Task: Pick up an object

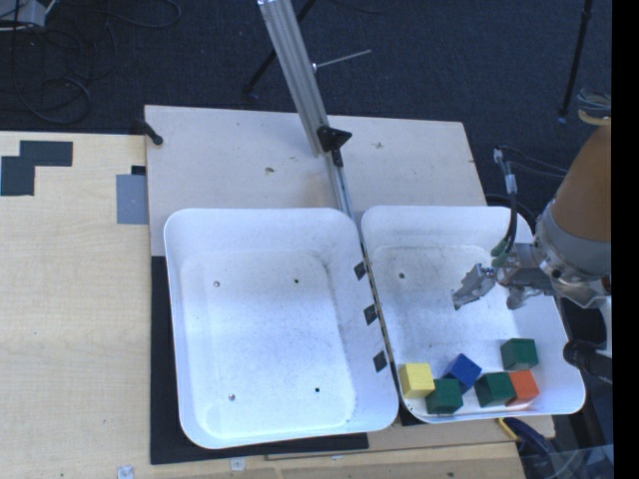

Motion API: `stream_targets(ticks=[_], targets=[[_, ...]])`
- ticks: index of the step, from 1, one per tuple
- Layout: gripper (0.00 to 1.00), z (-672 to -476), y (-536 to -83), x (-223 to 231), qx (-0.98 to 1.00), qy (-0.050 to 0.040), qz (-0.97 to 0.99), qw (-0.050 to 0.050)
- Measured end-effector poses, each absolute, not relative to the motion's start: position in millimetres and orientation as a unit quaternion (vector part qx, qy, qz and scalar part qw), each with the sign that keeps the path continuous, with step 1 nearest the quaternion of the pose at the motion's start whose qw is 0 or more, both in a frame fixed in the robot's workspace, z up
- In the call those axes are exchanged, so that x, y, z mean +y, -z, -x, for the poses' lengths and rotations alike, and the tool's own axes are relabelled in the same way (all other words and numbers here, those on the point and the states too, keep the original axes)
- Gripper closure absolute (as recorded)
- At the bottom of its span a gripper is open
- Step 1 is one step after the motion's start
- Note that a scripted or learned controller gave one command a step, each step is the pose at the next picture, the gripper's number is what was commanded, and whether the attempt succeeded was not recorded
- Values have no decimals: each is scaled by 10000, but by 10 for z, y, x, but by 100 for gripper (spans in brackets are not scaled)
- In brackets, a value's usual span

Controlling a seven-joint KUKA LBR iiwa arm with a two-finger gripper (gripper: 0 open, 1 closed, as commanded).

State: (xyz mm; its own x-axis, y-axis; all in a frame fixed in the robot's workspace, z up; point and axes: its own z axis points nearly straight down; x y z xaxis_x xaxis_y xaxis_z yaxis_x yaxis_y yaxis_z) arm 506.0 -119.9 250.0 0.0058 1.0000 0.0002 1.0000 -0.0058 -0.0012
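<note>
Positioned over the right-hand shallow white plastic bin [439, 230], the end effector [477, 285] hangs at mid-depth of that bin, toward its right wall. Its grey fingers point left and appear spread, though the view is too small to be sure how far; nothing is seen between them.

Candidate objects lie clustered at the near edge of the same bin, all below the end effector as the camera sees it and apart from it. Left to right: a yellow cube [416, 378], a dark green block [445, 395], a blue cube [464, 369], a second green block [493, 388], an orange block [523, 386] and, just above that, a third green cube [519, 352].

Judgement: the third green cube is nearest, lying toward the near rim and slightly right of the end effector. The blocks look roughly cubic, so no long axis governs the approach. The tight cluster risks finger contact with neighbours.

The left-hand white bin [200, 267] sits alongside on the desk [80, 297].
</note>
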Motion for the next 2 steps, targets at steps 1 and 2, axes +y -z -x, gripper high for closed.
stream_targets(ticks=[1, 2], targets=[[0, -4971, -3087, -1206, -7073, 10, 7069, -15], [0, -4869, -3058, -1252, -7069, -6, 7073, 13]])
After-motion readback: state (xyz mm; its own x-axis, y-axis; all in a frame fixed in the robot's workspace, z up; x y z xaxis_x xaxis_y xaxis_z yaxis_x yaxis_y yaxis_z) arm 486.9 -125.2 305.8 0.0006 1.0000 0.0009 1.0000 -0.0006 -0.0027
